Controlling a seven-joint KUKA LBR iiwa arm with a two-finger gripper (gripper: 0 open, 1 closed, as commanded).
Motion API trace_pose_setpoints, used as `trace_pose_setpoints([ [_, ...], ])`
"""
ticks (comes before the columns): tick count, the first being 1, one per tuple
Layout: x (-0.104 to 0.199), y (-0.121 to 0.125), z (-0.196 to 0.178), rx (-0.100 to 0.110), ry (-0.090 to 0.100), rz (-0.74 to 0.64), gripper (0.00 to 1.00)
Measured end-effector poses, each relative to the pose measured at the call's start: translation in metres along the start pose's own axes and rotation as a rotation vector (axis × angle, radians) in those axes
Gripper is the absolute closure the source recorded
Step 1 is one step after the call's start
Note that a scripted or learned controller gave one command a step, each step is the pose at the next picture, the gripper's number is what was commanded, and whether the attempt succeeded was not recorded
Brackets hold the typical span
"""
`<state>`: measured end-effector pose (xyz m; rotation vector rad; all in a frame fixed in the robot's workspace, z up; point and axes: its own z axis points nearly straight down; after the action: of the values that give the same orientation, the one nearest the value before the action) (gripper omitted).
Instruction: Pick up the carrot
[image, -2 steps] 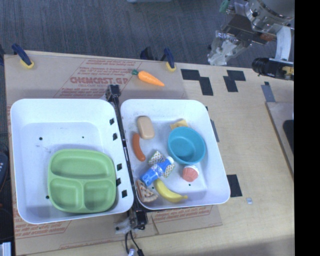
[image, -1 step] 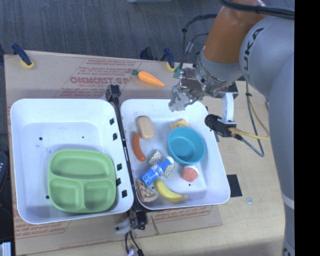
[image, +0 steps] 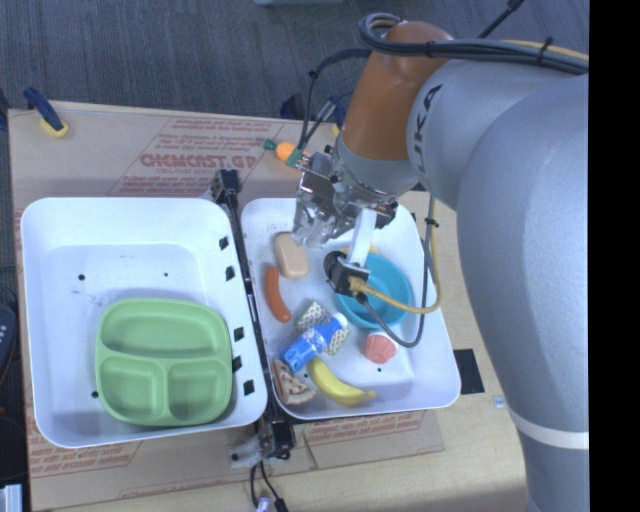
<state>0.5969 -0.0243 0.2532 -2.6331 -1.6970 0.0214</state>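
The carrot (image: 276, 293), a short orange-red stick, lies along the left wall of the right bin (image: 425, 375). My gripper (image: 318, 226) hangs over the back of that bin, up and to the right of the carrot and apart from it. It is just above the far edge of a beige bread-like piece (image: 291, 257). Nothing shows held in the gripper.
A blue bowl (image: 380, 290) sits to the gripper's right. A blue-and-white packet (image: 315, 340), a banana (image: 340, 385), a pink round piece (image: 379, 348) and a waffle-like piece (image: 290, 380) crowd the bin's front. The left bin (image: 60, 230) holds a green divided plate (image: 163, 362).
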Motion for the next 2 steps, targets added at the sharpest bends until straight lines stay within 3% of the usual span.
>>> trace_pose_setpoints([
  [1, -0.054, -0.029, 0.051, -0.001, 0.000, -0.289, 1.00],
  [2, -0.107, 0.011, 0.014, -0.009, 0.000, -0.232, 1.00],
])
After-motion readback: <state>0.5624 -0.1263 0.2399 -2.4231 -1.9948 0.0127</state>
